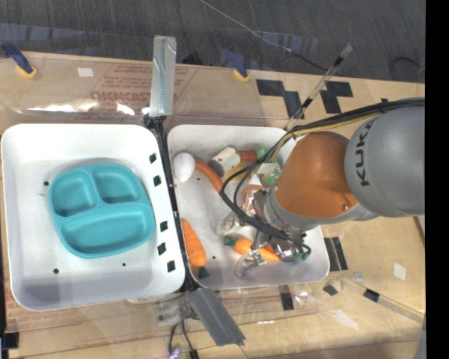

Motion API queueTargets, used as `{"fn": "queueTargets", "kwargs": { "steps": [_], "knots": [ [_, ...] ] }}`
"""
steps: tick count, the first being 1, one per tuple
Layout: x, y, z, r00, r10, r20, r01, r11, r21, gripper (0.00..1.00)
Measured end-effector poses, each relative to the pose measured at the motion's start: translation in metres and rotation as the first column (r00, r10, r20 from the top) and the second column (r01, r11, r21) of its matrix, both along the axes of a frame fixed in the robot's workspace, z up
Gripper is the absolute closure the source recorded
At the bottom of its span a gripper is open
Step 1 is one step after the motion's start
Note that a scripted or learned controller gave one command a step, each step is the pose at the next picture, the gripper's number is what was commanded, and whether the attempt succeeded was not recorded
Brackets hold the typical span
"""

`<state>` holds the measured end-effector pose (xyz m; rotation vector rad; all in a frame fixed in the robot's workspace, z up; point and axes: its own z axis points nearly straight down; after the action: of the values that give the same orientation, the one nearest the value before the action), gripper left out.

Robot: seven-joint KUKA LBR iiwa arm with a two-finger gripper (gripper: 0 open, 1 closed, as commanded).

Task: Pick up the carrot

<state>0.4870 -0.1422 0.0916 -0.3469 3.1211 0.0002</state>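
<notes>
One carrot (194,243) is lying eleven-to-five at nine o'clock of the gripper (272,250) (open or closed, impossible to tell), hugging the right bin's (314,270) left wall.

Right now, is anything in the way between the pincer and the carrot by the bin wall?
Nothing visible blocks it. The carrot lies against the right bin's left wall, with bare bin floor between it and the pincer.

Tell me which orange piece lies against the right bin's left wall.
The carrot at the lower left of the right bin, lying along the divider. The other orange pieces sit farther right, near the egg or under the gripper.
</notes>
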Motion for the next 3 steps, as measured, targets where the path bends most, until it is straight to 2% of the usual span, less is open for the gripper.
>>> {"fn": "queueTargets", "kwargs": {
  "steps": [1,2,3],
  "knots": [
    [0.002,0.003,0.01,1.0,0.011,0.001,-0.011,1.0,0.0,1.0],
    [-0.002,0.002,0.091,0.93,0.367,0.002,-0.367,0.93,-0.002,1.0],
    [-0.001,-0.03,0.043,0.833,0.553,-0.003,-0.553,0.833,0.003,1.0]
  ]
}}
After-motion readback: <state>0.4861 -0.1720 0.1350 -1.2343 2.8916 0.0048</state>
